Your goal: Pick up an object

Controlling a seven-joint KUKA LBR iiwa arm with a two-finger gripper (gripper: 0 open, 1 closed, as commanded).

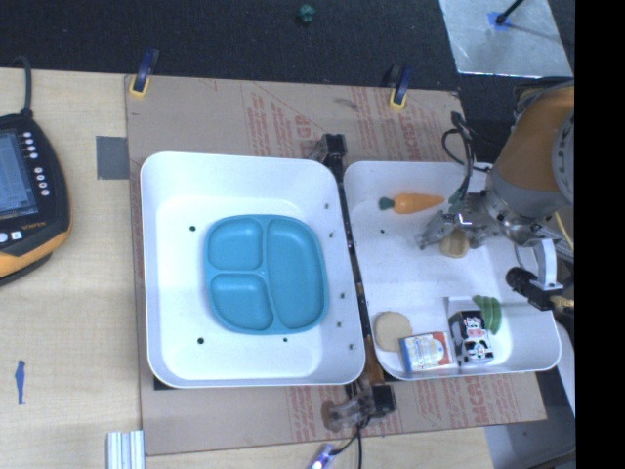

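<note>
**Arm's down in the right bin, and there's plenty that could go sideways**

The gripper [451, 231] is low over the upper part of the right bin [415, 291], sitting right at a small tan lump [454, 245] that looks like the thing it's going for. Honestly can't tell whether the jaws are apart or together from this angle; the metal bits blur into each other, and nothing shows the lump actually between them. So no claiming a catch here.

The toy carrot [414, 202] lies just beside the gripper, up and to the left. If the arm comes down a touch off, it probably nudges the carrot or pinches both things at once. The tan lump is small and roundish, so it may squirt out sideways when squeezed, or roll toward the bin wall.

The rest is well apart down at the bottom edge: a flat tan cookie-looking disc [392, 329], a small box with blue and red print [426, 351], a black-and-white carton [474, 338] and something green [487, 312] touching it. Those are packed close, so a grab down there would likely be messier.

The left bin [176, 179] holds a blue divided plate [265, 273], out of the way. A cable [459, 145] loops near the wrist, and a snag on a lift looks possible.
</note>
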